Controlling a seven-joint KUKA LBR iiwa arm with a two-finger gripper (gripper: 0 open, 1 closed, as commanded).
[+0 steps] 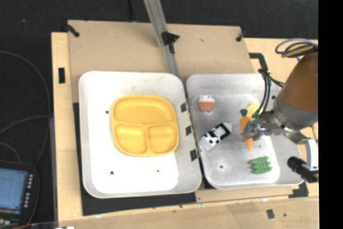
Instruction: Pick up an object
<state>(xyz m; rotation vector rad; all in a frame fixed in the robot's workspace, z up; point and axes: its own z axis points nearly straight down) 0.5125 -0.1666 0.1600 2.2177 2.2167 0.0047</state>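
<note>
Gripper (252,130) hangs low over the right bin (225,86), against the orange toy carrot (245,124); whether it is grasping the carrot cannot be told; yellow divided plate (144,125) fills left bin (96,169)

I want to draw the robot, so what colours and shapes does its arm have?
The arm is thick and rounded. It has a wide orange band above a grey wrist. Dark cables loop by its top and run down its side towards the gripper, which is a small, dark, metal-looking part. It is too blurry to make out any markings.
</note>
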